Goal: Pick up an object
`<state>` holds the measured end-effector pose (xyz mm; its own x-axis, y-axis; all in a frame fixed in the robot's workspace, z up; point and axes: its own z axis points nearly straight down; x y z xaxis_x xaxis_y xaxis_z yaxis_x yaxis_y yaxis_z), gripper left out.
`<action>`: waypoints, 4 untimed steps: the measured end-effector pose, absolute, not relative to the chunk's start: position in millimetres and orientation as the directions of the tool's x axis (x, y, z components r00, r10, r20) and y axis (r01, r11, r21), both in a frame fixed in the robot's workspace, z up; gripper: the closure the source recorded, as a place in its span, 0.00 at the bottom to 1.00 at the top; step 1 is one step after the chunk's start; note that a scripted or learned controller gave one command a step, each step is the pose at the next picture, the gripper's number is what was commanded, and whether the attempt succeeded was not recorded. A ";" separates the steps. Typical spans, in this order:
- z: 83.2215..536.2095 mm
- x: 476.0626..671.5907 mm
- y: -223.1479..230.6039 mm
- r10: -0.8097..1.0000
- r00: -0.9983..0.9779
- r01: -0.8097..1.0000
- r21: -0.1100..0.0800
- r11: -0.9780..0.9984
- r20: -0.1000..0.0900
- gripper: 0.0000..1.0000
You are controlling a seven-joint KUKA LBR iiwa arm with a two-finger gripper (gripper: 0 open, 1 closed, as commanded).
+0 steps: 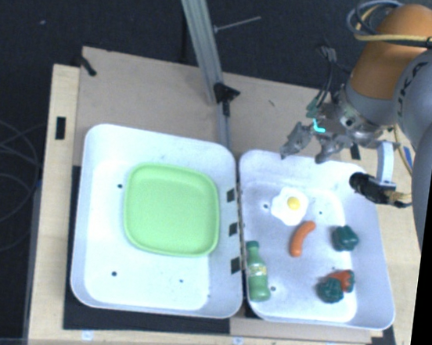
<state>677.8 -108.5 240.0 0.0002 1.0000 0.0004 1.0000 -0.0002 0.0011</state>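
Camera view: the gripper (pixel 308 147), fingers spread and holding nothing, is hovering over the far rim of the right bin (pixel 372 307), seemingly poised to descend. Just near of it a fried egg (pixel 289 206), white with a yellow yolk, is lying flat, an orange sausage (pixel 300 238) beside it. A green plate (pixel 172 209) is sitting in the left bin (pixel 100 216).

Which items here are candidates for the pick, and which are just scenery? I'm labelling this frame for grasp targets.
Candidates: fried egg, sausage, green bottle, dark green piece, red-and-green piece; open gripper above.

Scenery: green plate, left bin.
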 end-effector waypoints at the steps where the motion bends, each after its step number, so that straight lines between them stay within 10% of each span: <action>1: 239.9 677.7 -108.6 1.000 0.000 1.000 0.001 0.000 0.000 0.00; 4: 100.0 682.3 -108.5 1.000 0.000 1.000 -0.004 0.000 -0.001 0.00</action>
<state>682.3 -108.5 100.0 0.0003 1.0000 -0.0006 1.0000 -0.0003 -0.0037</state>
